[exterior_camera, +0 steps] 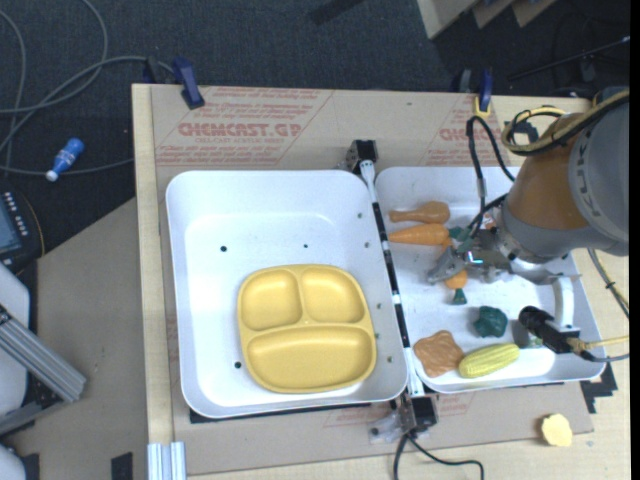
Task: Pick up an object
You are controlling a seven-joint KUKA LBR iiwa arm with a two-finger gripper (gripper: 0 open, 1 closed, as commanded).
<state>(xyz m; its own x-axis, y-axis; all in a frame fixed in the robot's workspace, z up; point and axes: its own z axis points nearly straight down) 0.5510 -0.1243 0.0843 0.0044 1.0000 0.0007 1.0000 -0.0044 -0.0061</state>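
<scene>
Here the gripper (452, 266), fingers spread and holding nothing, hangs beside the carrot (420, 235) over a small orange piece (458, 293); crowded neighbours could deflect its closing.

"CHEMCAST GP" in red on the bench board (240, 128)

A robotics lab is showing here. A plywood bench (300, 118) is sitting on dark carpet (250, 18), with blue clamps (186, 80) gripping its top edge. Loose cables (60, 28) are trailing across the upper left of the frame, and an aluminium rail (35, 363) is lying at lower left. A grey and orange robot arm (565, 193) is reaching in over two white bins (200, 218) holding toy food (420, 234).
</scene>
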